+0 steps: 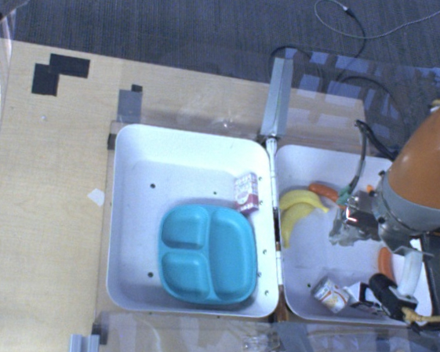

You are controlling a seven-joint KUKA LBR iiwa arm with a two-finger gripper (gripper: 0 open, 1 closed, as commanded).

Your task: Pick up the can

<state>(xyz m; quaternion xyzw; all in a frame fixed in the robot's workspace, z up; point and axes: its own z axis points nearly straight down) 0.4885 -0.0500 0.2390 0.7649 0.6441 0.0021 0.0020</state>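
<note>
You're looking at 2 white bins [135, 193] [305, 260], 1 blue tray [207, 253] with 3 compartments, 1 red-and-white packet [246, 192], 1 yellow banana [299, 208], 1 can [331, 294] and 2 orange pieces [322, 191] [384, 263]. Can't tell you what those two are, too small.

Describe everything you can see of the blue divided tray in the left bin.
The blue tray is a light blue, rounded-cornered dish that looks like smooth plastic. Raised ridges split it into three compartments: two smaller ones on the view's left and a longer one on the right. It lies flat, slightly turned, on the floor of the left bin, toward the front right corner. A red-and-white item sits at its far right corner; whether they touch cannot be told.
</note>
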